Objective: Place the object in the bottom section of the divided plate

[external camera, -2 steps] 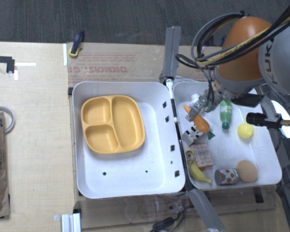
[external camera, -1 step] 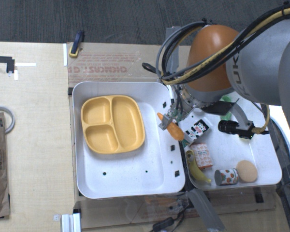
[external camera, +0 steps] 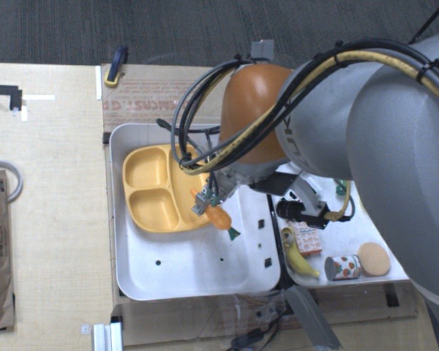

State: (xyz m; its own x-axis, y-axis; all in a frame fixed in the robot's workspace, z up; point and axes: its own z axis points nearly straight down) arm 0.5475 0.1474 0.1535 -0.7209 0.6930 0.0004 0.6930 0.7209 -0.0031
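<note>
1. The yellow divided plate (external camera: 152,189) lies in the left white bin (external camera: 183,269).
2. Just right of the plate's lower corner, the gripper (external camera: 205,199) holds the toy carrot (external camera: 219,218) pinched between its fingers, above the bin floor.
3. Further right of the plate, the right bin (external camera: 380,276) carries a banana (external camera: 298,258), a can (external camera: 342,268) and a round bun (external camera: 374,259).

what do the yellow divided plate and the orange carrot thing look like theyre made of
Divided plate: likely moulded plastic, smooth, even yellow, with soft sheen on its rounded rims. Carrot: probably a plastic toy, uniformly bright orange with a green tip; too small to be sure.
</note>
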